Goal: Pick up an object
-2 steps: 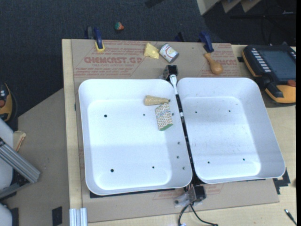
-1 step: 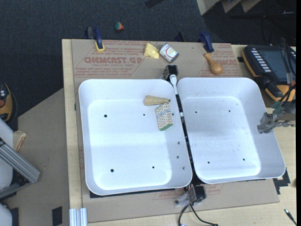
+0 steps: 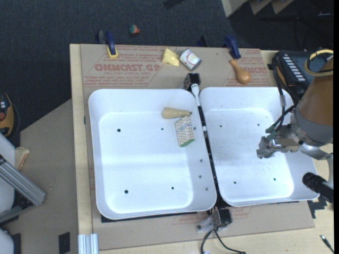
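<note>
Two shallow white bins sit side by side on the worktop. Seen from the fixed camera above, the left bin holds a tan cone-shaped piece near its upper right part, and touching it just below lies a small patterned packet, tilted slightly. The right bin has the pincer hanging over its right-hand side, the grey arm with its orange band reaching in from the right. Whether the pincer is wide or narrow I cannot tell. On the board behind the bins lie a yellow wedge, a small white box beside it, and an orange-brown pear-shaped object.
</note>
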Robot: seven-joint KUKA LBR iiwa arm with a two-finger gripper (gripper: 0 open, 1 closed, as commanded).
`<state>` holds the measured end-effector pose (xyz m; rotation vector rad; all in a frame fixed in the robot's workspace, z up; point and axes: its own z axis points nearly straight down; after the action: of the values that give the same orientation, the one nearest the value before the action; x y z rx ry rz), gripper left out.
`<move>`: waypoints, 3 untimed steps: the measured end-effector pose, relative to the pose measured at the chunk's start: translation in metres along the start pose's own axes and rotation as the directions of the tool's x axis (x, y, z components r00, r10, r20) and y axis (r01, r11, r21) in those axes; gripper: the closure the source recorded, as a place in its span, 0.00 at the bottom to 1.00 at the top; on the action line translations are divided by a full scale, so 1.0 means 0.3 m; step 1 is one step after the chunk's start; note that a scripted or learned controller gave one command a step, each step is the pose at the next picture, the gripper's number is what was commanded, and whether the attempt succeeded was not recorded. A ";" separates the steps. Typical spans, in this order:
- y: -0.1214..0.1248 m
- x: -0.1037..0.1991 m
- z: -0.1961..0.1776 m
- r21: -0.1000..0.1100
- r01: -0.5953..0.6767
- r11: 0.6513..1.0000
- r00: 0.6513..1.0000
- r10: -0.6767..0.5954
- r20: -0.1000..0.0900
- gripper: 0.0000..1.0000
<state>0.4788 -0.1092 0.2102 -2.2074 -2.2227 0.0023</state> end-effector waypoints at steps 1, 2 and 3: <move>0.065 -0.287 -0.238 -0.017 -0.012 1.000 1.000 0.013 0.013 1.00; 0.172 -0.108 -0.001 -0.002 -0.001 1.000 1.000 0.001 0.002 1.00; 0.388 -0.363 -0.509 -0.030 -0.008 1.000 1.000 0.008 0.018 1.00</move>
<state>0.5970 -0.2181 0.3614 -2.2399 -2.2372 -0.0110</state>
